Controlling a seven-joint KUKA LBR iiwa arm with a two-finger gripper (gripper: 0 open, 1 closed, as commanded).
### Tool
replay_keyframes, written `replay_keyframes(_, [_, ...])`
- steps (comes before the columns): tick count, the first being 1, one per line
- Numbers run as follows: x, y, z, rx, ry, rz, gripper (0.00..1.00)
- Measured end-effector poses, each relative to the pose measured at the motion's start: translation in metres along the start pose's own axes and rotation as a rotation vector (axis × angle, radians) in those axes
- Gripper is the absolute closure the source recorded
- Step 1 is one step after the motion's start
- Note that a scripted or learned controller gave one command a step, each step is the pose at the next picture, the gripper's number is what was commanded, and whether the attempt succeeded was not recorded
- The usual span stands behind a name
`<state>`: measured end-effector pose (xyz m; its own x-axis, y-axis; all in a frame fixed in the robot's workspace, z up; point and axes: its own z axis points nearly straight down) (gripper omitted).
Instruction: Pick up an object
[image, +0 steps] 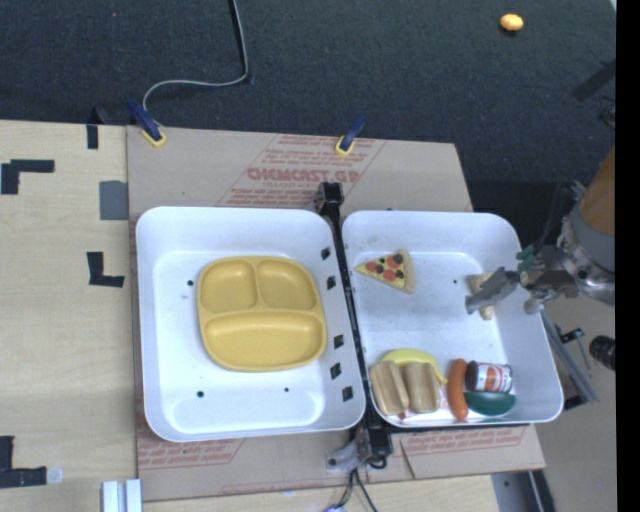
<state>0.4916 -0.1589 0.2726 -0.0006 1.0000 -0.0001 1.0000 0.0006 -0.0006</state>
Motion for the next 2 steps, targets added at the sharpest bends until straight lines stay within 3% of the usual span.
replay_keyframes(1, [-0.016,-0.009,0.113,0.003,0.001,0.001,0.0])
replay_keyframes(2, [0.001,-0.002,0.181,-0.017,-0.002,0.002,0.0])
